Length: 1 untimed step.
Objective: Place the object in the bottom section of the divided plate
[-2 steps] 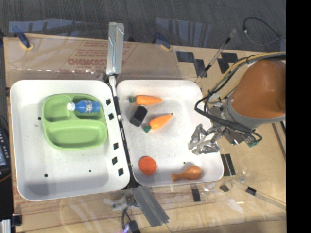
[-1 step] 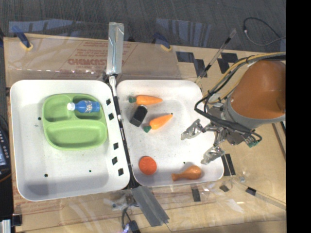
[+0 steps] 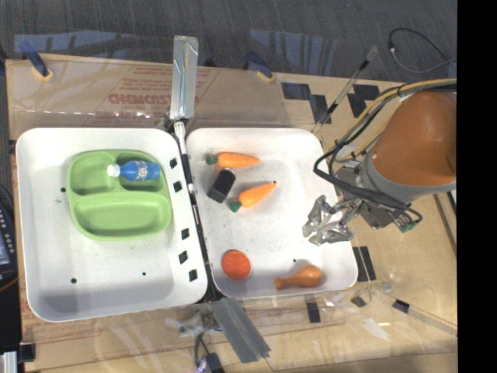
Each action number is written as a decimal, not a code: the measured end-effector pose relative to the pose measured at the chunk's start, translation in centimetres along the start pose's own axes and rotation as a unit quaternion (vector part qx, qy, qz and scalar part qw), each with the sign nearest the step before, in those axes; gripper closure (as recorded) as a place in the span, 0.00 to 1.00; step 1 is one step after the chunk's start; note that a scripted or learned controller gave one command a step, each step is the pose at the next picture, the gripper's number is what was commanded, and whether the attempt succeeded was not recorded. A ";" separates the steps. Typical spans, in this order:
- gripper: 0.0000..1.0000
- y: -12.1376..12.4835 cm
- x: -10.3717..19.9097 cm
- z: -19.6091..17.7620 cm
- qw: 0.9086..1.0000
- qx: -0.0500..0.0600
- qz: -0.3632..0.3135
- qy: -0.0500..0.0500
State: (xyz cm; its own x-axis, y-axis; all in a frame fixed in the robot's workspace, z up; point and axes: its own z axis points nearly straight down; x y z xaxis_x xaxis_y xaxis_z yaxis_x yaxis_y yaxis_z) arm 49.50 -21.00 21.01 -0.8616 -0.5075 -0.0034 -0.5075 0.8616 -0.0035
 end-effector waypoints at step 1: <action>0.00 0.0 0.0 0.0 1.000 0.000 0.000 0.000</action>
